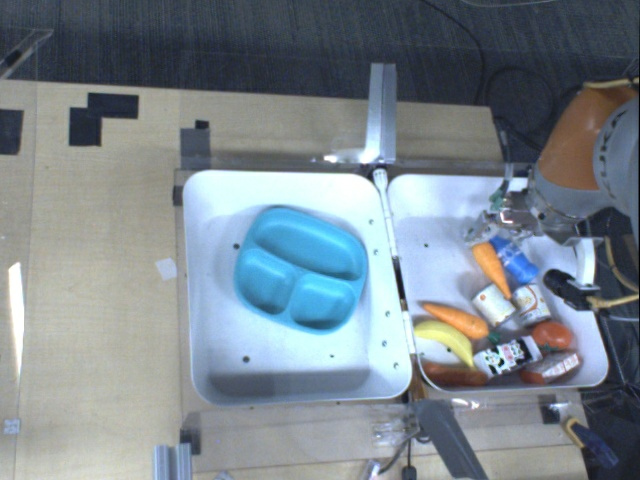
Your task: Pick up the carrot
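Carrot position: carrot (491, 267) lies in the right bin (430, 230), upper half, touching a blue-and-white packet (519, 265) on its 3 o'clock side.
Second orange item: a similar orange piece (455, 319) lies lower, beside the banana (446, 340); it may also be a carrot, cannot tell. Upper one taken as target, being nearer the claw.
Claw position: claw (503, 218) hangs over the back of the right bin, arm coming in from 3 o'clock.
Claw state: fingers too small and cluttered to read; cannot tell whether spread or closed. Nothing seen between them.
Key relation: carrot sits at about 6 o'clock from the claw, just beside it; its top end appears close under the fingertips.
Long axis: runs roughly 11 to 5 o'clock.
Judgement: next move probably a short descent, fingers set across the axis; the packet crowds one side.
Left bin: left bin (215, 298) holds a blue tray (298, 268), well apart.
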You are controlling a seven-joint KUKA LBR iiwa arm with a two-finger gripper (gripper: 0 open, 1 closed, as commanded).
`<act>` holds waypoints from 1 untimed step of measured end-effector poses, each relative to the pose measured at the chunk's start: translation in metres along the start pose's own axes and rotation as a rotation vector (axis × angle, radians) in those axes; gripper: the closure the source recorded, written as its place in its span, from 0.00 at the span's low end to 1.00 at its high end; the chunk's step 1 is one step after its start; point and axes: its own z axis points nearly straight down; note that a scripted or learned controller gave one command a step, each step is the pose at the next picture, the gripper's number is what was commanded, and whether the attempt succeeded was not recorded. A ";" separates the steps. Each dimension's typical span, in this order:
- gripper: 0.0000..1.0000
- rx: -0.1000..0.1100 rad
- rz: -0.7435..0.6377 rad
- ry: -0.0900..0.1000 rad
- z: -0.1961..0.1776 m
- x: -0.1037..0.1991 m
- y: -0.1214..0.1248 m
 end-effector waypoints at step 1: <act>1.00 0.009 0.467 -0.001 -0.070 0.054 0.030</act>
